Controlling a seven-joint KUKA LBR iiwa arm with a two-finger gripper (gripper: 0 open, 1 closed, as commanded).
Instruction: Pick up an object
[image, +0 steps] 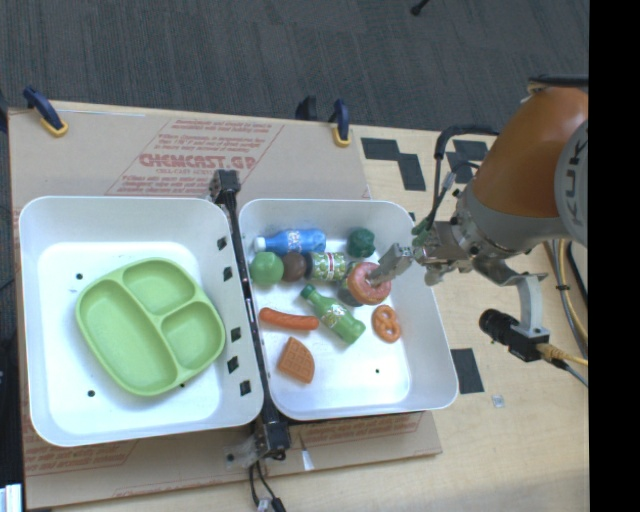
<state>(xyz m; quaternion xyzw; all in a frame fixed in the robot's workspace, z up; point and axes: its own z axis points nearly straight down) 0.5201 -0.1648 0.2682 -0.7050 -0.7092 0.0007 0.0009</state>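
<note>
The right bin (425, 345) holds several toy foods. A pink doughnut (364, 289) lies near its right wall, and my gripper (388, 266) hangs over the doughnut's upper right edge, reaching in across that wall. Next to the doughnut are a small can (328, 266), a brown ball (295, 266) and a green ball (267, 267). A blue bottle (292, 241) and a dark green lump (361, 241) lie along the far wall. In front lie a green bottle (336, 316), a pretzel (386, 323), an orange sausage (289, 320) and a waffle piece (296, 360).
The left bin (40, 400) holds a green divided plate (150, 325). A black divider with clips (236, 300) runs between the bins. The arm's orange band (535, 150) and grey wrist stand over the bench to the right of the right bin.
</note>
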